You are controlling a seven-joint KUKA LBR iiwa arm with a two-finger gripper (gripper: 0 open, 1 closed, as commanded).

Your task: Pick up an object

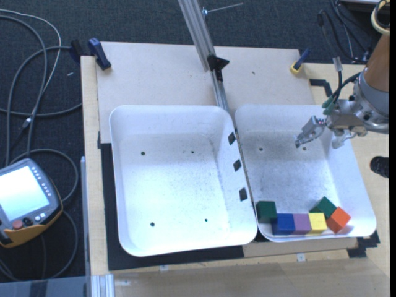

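Observation:
Several small blocks lie in a row along the near edge of the right bin (272,166): a dark green one (266,211), a blue one (284,223), a purple one (302,223), a yellow one (317,222), an orange one (339,219), and a second green one (324,205) just behind. My gripper (322,138) hangs over the far right part of that bin, well behind the blocks. It is open, with one finger (306,135) spread from the other, and nothing sits between them.
The left bin (124,166) adjoins the right one along a shared rim. A slanted metal pole (198,26) rises from the back between the bins. A teach pendant (25,197) and cables lie off the bench at left. Clamps (99,53) sit at the back corners.

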